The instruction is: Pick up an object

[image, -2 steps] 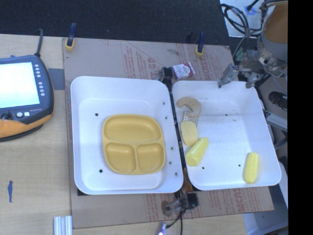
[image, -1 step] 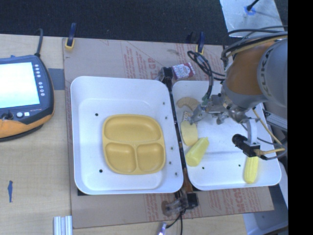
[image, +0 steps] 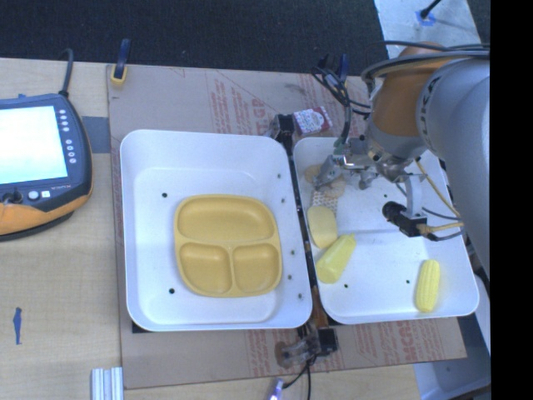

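My gripper [image: 337, 172] hangs low over the far left corner of the right bin [image: 375, 302], below the grey wrist and its orange band. A small tan object [image: 319, 176] lies partly under it, by the bin's left wall. Just in front of the gripper sit a pale yellow block [image: 322, 224] and a yellow oblong piece [image: 336, 258], touching each other. A third yellow piece [image: 427, 286], shaped like a corn cob, lies near the bin's front right corner. Nothing is visibly held.
The left bin [image: 150, 223] holds a yellow divided plate [image: 227, 245]. A tablet-like pendant [image: 37, 161] rests on the bench at far left. A small packet [image: 310, 121] and cables [image: 333, 73] lie behind the bins. A black cable connector [image: 400, 217] hangs over the right bin.
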### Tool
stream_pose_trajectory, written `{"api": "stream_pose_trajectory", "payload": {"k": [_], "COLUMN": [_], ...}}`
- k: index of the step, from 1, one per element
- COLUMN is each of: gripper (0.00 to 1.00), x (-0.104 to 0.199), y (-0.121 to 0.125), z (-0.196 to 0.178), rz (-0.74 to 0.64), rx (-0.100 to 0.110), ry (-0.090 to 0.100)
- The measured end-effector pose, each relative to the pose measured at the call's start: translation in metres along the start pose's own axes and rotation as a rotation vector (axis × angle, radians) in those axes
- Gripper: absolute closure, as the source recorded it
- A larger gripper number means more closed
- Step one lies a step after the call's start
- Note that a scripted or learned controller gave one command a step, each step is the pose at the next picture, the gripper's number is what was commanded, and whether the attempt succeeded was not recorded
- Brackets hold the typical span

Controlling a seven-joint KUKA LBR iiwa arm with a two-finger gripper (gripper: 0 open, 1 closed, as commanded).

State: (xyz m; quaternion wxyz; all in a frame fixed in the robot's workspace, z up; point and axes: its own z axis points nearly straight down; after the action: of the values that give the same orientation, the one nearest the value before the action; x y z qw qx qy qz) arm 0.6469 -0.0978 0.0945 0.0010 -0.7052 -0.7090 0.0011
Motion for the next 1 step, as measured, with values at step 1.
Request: {"api": "stream_pose_trajectory", "payload": {"k": [1], "gripper": [0.0], "x": [0.0039], "y": [0.0095], "z": [0.0022], "rz": [0.0], "rx": [-0.001], "ry": [0.0]}}
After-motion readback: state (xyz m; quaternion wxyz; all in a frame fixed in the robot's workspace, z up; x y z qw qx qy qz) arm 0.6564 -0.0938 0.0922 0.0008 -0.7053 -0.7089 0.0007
